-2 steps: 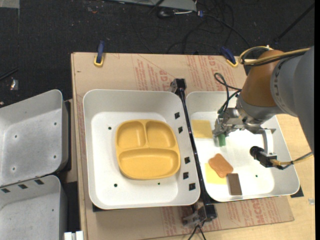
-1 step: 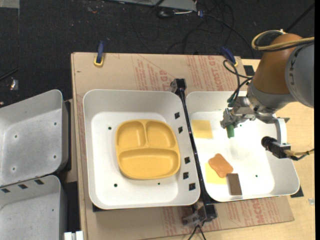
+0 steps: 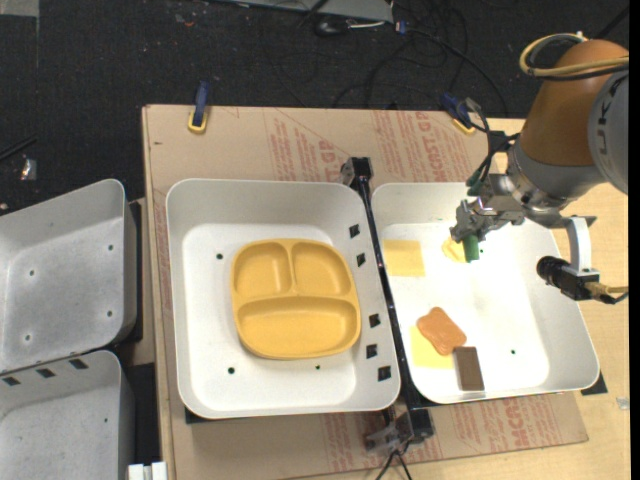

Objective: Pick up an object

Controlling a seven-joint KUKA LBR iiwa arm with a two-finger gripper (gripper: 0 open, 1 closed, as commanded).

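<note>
My gripper (image 3: 468, 240) hangs low over the back of the right bin (image 3: 530, 298), reaching in from the right. A small green piece (image 3: 471, 252) shows at its tip, right over a small yellow scrap (image 3: 455, 252); whether the green piece is gripped is unclear. In the same bin lie a pale yellow square slice (image 3: 404, 258) at the back left, an orange lump (image 3: 441, 329) resting on a yellow slice (image 3: 428, 353), and a brown block (image 3: 468, 368) near the front.
The left bin (image 3: 200, 268) holds a yellow compartment plate (image 3: 296, 299). A black divider (image 3: 375, 288) runs between the bins. Grey metal trays (image 3: 60, 268) sit off the bench to the left. The arm's black side bracket (image 3: 565, 276) overhangs the right bin's right side.
</note>
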